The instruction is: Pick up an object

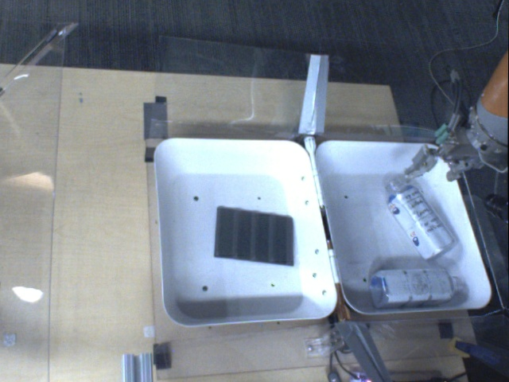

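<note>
Two clear plastic bottles lie in the right bin (pixel 350 173). One bottle (pixel 418 217) with a blue-printed label lies slanted near the bin's right wall. The other bottle (pixel 413 286) lies on its side along the front wall. A dark ribbed rectangular pad (pixel 254 235) lies flat in the middle of the left bin (pixel 179 173). My gripper (pixel 435 170) hangs over the back right corner of the right bin, just above the slanted bottle's upper end. Its fingers are spread open and nothing sits between them.
A metal post (pixel 314 94) stands behind the seam between the two bins. Clear plastic sheeting covers the bench on the left (pixel 48 173). Cables (pixel 453 70) hang near the arm at the right. Clamps and wires sit below the front edge of the right bin (pixel 358 356).
</note>
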{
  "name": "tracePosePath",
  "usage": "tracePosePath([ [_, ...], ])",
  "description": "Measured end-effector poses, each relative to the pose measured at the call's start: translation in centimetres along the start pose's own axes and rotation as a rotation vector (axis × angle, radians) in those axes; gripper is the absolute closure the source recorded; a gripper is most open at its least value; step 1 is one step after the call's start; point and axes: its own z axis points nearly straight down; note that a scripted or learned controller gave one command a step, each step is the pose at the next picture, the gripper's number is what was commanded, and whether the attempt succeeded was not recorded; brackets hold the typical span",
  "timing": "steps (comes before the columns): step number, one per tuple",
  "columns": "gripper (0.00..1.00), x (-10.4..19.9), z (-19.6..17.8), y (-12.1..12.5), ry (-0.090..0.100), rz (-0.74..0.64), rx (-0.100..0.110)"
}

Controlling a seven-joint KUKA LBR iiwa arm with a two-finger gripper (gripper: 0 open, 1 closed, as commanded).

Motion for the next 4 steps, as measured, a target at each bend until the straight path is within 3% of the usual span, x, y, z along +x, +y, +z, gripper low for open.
tracePosePath([
  [1,0.00,-1.5,12.4,0.0,-0.001,-0.113,-0.001],
  [2,0.00,-1.5,13.3,1.7,-0.001,-0.130,-0.005],
  [3,1.00,-1.4,12.0,2.0,-0.003,-0.134,-0.013],
  [4,1.00,6.0,2.3,3.7,0.000,0.036,-0.015],
])
